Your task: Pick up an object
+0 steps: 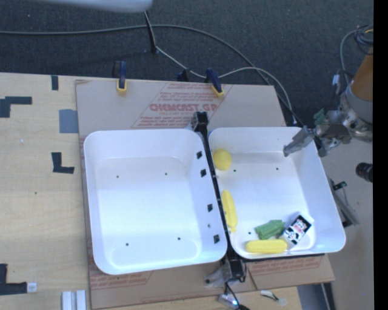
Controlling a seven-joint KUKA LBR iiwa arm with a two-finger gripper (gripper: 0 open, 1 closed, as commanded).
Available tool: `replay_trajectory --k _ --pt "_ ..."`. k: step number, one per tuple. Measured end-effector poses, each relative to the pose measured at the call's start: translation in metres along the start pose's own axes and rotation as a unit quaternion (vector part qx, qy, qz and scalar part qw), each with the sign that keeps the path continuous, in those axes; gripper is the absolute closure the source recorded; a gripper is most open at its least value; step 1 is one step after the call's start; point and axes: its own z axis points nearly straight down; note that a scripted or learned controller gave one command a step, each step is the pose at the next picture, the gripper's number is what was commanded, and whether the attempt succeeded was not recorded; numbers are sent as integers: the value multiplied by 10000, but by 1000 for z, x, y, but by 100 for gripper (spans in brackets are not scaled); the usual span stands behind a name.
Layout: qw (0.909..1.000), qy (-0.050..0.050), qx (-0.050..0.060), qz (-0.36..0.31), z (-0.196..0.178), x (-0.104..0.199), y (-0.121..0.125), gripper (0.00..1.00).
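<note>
Bright, even overhead light is falling across the frame. The two white bins (145,200) are glaring slightly, their inner walls casting soft, faint shadows. The dark floor along the top is reading dim. A pale, blurred shape (103,5) is sitting out of focus at the upper left.

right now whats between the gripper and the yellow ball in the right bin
Bare white bin floor in the camera view; nothing lies between the gripper and the yellow ball.

I see a yellow ball (222,160), yellow corn pieces (229,209) (266,246), a green piece (269,229) — a black-and-white block (297,229) — right bin.
</note>
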Motion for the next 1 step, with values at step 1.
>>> replay_trajectory --k 1 --pt "10000 7 25 1 52 23 -58 0"
